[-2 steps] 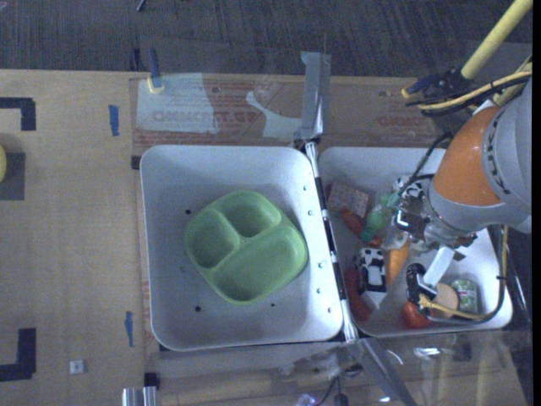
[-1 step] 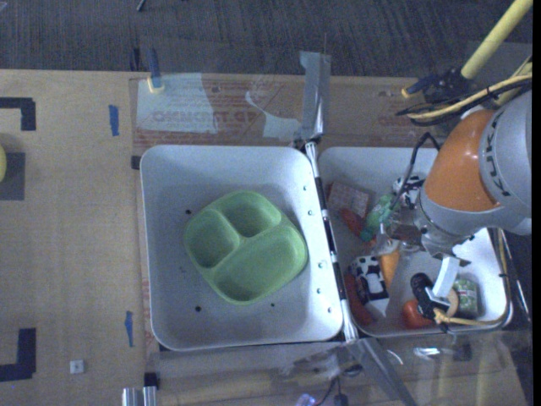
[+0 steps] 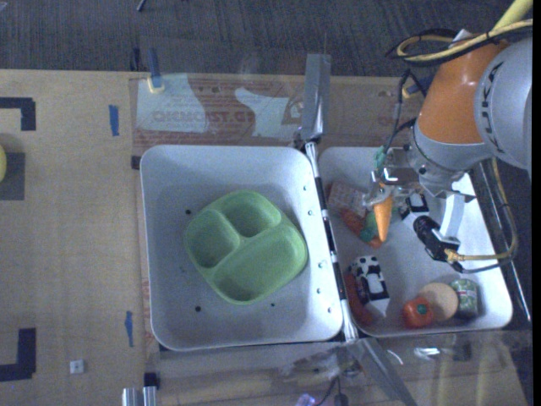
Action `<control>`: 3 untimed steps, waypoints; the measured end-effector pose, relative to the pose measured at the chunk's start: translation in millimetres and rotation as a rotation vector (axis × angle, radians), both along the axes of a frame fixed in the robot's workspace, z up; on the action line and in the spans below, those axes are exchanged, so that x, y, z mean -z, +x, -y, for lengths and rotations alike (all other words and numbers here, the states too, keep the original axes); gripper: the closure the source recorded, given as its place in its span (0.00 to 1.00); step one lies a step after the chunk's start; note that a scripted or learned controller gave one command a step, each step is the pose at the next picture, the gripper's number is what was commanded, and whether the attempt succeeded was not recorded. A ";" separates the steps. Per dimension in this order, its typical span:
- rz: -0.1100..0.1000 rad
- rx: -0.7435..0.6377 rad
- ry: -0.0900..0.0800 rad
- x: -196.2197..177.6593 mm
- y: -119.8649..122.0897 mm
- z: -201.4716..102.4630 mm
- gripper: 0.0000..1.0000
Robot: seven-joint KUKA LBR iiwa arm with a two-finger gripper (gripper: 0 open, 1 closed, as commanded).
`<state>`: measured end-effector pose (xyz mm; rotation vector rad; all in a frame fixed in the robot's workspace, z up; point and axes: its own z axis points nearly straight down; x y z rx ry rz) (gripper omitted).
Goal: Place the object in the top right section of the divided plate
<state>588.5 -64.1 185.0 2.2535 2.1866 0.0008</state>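
A green divided plate (image 3: 245, 245) lies in the left white bin (image 3: 169, 176), with two small sections at its far side and one large one at the near side. In the right bin (image 3: 499, 311), my gripper (image 3: 384, 196) hangs over the far left part. An orange carrot (image 3: 381, 220) with a green end stands nearly upright just below it. The carrot's upper end sits between the fingers, which are shut on it. The grey and orange arm reaches in from the right.
The right bin also holds a black and white cow toy (image 3: 369, 279), a red tomato (image 3: 418, 311), a tan round piece (image 3: 440, 298), a green piece (image 3: 466, 298) and a small printed box (image 3: 344, 197). A metal divider (image 3: 314, 108) rises between the bins.
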 end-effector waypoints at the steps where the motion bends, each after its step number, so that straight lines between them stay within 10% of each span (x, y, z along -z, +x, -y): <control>1: 0.002 -0.235 -0.001 -13.0 49.9 -43.2 1.00; 2: 0.003 -0.287 -0.001 -88.6 39.3 21.8 1.00; 3: -0.001 -0.631 0.001 -62.9 15.2 -74.4 1.00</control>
